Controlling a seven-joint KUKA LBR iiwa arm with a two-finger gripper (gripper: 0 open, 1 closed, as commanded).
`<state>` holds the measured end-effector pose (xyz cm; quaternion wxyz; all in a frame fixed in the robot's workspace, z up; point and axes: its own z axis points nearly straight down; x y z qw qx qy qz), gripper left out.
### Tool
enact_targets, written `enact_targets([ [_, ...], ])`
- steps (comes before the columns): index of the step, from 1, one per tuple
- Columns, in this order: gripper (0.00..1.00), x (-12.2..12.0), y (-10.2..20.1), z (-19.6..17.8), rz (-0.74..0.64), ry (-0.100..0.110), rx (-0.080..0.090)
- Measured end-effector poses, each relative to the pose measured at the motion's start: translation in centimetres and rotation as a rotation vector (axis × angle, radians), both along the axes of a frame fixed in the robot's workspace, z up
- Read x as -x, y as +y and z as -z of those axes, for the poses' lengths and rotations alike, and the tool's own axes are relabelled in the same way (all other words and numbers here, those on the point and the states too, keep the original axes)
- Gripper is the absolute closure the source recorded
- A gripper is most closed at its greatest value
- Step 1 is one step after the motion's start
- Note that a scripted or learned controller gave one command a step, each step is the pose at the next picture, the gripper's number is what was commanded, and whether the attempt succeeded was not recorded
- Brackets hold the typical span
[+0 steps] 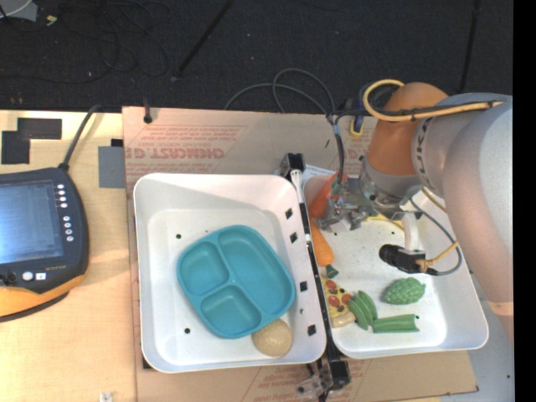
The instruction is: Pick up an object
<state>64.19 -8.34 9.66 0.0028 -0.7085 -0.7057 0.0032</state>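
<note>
Hand (345,210), grip state unclear, hangs low over the right bin's (469,329) upper left; carrot (322,248) lies just below it.

Your arm (469,166) comes in from the right, its broad grey body filling that side. The orange band (394,136) sits just above and to the right of the claw (343,212), with the grey wrist directly over it. The claw points down and a little leftward. Cables loop off the wrist, above the claw and out to its right.
</note>
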Motion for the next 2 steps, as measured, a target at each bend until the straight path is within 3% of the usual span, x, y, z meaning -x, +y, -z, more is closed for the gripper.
enact_targets([
  [1,1.00,6.5,0.1,-3.0,-0.004,-0.005,-0.001],
  [2,1.00,5.8,6.0,-9.3,-0.006,-0.008,-0.002],
])
